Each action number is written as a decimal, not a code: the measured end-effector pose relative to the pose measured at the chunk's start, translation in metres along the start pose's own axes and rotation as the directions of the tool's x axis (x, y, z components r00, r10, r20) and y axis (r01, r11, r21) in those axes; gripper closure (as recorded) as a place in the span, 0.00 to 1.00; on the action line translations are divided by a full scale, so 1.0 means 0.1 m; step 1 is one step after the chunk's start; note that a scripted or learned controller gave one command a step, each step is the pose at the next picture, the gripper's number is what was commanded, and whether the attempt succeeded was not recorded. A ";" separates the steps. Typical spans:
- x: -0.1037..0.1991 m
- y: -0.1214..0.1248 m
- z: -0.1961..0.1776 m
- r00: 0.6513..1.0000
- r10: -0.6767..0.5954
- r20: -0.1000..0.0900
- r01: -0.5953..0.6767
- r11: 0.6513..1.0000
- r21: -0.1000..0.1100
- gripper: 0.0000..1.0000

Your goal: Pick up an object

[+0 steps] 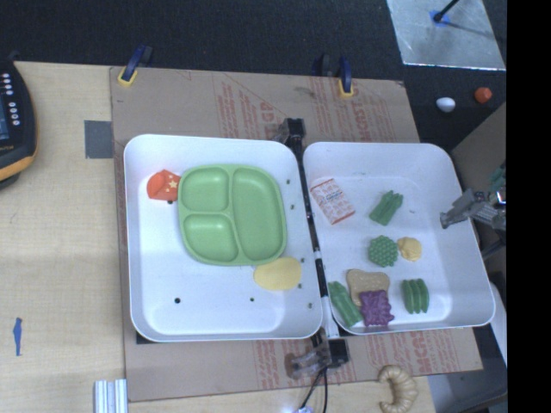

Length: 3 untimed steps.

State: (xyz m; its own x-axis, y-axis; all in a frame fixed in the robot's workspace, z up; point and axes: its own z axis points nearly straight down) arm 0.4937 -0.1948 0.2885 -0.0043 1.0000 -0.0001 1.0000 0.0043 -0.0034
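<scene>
Two shallow white bins are seen side by side on a cardboard sheet (258, 101) laid over the desk (52, 256), viewed from above at a slant. The left bin (142, 231) is taken up mostly by a green divided plate (232, 213), w/ three compartments; a red-orange toy (162, 185) is tucked just beside the plate's upper-left edge, and a pale yellow piece (277, 274) lies touching its lower-right rim.

The right bin (448, 222) holds the smaller items: a red-and-white packet (331, 200) near the top left, a green bundle (386, 206) to its right, a round bumpy green piece (383, 250) w/ a small yellow piece (410, 249) touching it. Toward the front edge are grouped a tan slice (368, 280), a purple piece (374, 308), a long green pod (344, 303) by the bin's left wall, and a ribbed green item (415, 295).

The gripper (455, 213) is seen at the right bin's right rim, above the wall, well apart from every item; nothing is seen between the jaws, and whether they are wide or narrow cannot be told at this res.

Blue-and-yellow clamps (133, 63) are fixed to the sheet's far edge. A tan curled object (398, 387) lies on the sheet in front of the right bin.
</scene>
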 end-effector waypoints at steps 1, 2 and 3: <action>0.80 0.15 1.44 1.000 -0.009 -0.006 0.009 1.000 0.010 0.00; 0.61 0.35 1.99 1.000 -0.001 0.000 0.001 1.000 0.002 0.00; 0.60 0.34 1.87 1.000 -0.002 0.000 0.002 1.000 0.004 1.00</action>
State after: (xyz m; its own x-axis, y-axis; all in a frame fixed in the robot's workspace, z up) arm 0.5269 -0.1344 0.1018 -0.0061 1.0000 -0.0002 1.0000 0.0061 -0.0069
